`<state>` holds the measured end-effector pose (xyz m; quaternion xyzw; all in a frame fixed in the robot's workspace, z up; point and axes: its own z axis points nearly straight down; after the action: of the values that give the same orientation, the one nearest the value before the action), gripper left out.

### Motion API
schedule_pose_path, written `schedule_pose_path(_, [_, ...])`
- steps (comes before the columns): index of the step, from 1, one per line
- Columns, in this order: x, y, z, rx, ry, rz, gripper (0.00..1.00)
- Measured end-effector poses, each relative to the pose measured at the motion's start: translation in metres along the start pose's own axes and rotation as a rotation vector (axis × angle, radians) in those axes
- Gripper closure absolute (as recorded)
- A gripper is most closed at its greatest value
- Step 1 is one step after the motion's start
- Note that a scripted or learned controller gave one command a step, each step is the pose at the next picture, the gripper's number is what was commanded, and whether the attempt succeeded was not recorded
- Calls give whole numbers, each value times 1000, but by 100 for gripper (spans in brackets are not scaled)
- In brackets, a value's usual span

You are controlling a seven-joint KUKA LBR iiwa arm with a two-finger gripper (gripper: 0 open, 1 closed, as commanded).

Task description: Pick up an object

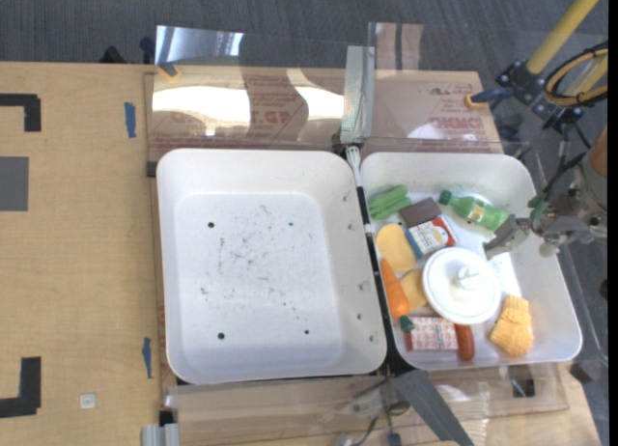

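Gripper [512,233] hovers just right of green bottle [475,209].

My bench [68,241], cardboard-covered with blue tape bits [129,118], two shallow white bins touching side by side, left bin [183,183], right bin [550,285], clear plastic panels [251,101] behind them.

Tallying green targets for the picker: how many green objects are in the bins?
2, both in the right bin: a green vegetable near its back-left corner, a green bottle toward its back-right. More could hide under the pile.
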<state>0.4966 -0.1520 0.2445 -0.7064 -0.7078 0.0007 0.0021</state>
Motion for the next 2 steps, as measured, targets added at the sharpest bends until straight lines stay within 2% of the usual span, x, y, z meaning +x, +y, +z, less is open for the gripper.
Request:
schedule_pose_path(1, [-43,-18,113,2,1,487,0])
schedule_pose_path(2, [23,47,58,-7,3,549,0])
